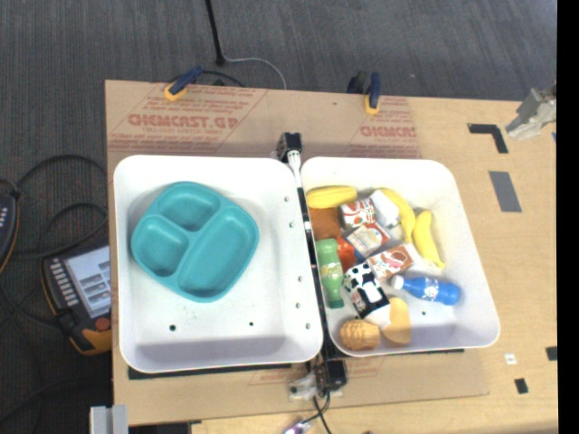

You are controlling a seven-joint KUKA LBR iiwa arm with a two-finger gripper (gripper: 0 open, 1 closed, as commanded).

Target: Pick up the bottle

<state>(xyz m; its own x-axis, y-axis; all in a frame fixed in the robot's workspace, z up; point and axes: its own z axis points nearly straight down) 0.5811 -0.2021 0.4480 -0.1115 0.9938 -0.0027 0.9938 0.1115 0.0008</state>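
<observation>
A blue bottle (429, 288) with a white cap lies on its side in the right bin (470, 242), near the front right, cap pointing left. It touches a red-and-white carton (391, 262) and a black-and-white carton (367, 289). A green bottle-like item (330, 271) lies along the bin's left wall. My gripper (532, 116) shows as a pale grey piece at the far right edge, well behind and to the right of the bin, above the bench.
The right bin also holds two bananas (425, 238), a yellow item (332, 195), small cartons (362, 229) and a bread roll (359, 334). A teal divided plate (194, 240) sits in the left bin (136, 333). Clamps (372, 93) hold the board's back edge.
</observation>
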